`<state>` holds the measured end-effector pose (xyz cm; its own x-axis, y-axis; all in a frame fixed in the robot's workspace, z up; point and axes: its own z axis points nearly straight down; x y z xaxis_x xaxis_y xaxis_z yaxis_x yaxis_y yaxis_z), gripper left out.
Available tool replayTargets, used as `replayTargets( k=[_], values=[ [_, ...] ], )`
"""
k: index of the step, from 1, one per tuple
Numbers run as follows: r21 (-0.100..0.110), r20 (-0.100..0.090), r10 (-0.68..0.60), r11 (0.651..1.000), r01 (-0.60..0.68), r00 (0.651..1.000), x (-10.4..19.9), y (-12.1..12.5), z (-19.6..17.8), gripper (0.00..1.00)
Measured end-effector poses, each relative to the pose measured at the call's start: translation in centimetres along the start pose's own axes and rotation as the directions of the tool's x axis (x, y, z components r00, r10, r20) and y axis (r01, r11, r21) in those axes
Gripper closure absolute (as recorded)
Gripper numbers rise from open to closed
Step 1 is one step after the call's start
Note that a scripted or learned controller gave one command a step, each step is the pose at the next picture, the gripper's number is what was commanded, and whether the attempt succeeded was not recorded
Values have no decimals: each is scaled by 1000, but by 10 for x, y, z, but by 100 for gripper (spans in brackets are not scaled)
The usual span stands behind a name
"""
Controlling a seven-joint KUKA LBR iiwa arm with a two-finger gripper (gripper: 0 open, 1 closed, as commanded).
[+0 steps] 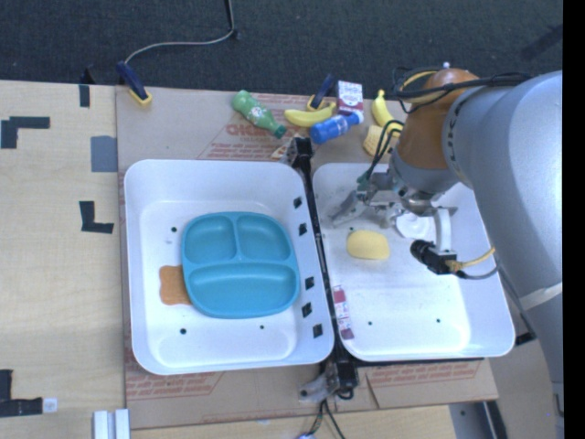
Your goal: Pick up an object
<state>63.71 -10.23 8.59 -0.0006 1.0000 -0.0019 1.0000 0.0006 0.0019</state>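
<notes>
A yellow lemon-shaped object (368, 244) lies on the floor of the right bin (439, 323), in its upper left part. My gripper (361, 215) hangs just above and behind it, near the bin's back left corner, pointing toward the divider. Its fingers (340, 213) are spread open with nothing between them. The lemon sits a short way in front of the fingertips, apart from them.
The left bin (146, 245) holds a blue divided plate (240, 263) with an orange piece (170, 284) poking out from under its left side. Behind the bins lie a green bottle (257, 114), a banana (309, 114), a blue bottle (334, 128) and a small carton (350, 94).
</notes>
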Motion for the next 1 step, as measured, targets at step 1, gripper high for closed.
replayTargets(
  k=[1],
  values=[
    [-2,1,1,1000,-1,1000,2,-22,0,0]
  ],
)
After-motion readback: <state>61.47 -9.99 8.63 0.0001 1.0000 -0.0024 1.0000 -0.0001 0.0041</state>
